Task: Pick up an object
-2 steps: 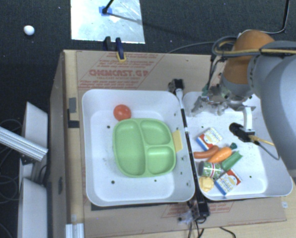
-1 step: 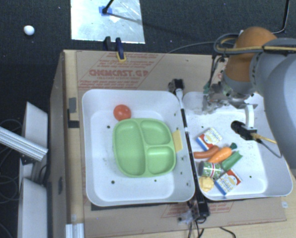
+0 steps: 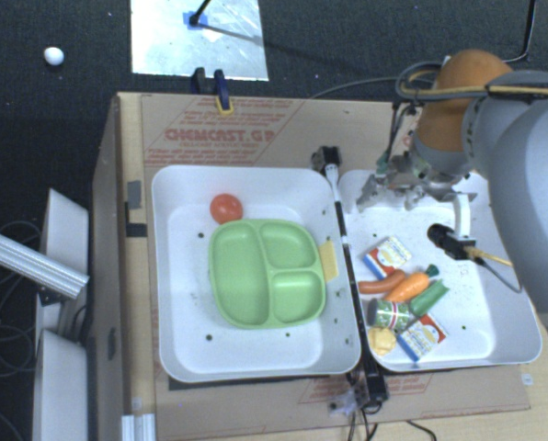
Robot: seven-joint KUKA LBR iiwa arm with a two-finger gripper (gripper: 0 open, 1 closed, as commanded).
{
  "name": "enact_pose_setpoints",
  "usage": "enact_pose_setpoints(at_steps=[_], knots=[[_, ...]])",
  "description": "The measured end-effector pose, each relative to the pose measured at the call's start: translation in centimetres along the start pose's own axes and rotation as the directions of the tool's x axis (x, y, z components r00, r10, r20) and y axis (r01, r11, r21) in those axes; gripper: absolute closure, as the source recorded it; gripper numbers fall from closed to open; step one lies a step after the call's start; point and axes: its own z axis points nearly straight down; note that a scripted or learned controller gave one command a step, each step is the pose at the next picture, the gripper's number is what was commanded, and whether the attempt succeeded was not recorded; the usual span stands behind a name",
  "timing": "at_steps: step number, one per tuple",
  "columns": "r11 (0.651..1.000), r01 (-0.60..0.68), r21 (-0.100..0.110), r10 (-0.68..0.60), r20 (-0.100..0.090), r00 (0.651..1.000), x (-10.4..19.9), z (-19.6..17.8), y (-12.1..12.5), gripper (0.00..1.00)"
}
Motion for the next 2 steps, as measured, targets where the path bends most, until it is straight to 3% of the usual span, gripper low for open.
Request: enact_pose_setpoints(at_steps=[1, 2], knots=[[1.000, -0.007, 0.005, 0.007, -0.001, 1.000, -2.8, 1.2, -4.3, 0.00], [1.000, -0.004, 0.002, 0.004, -0.001, 1.000, -3.1, 1.1, -0.1, 0.00]])
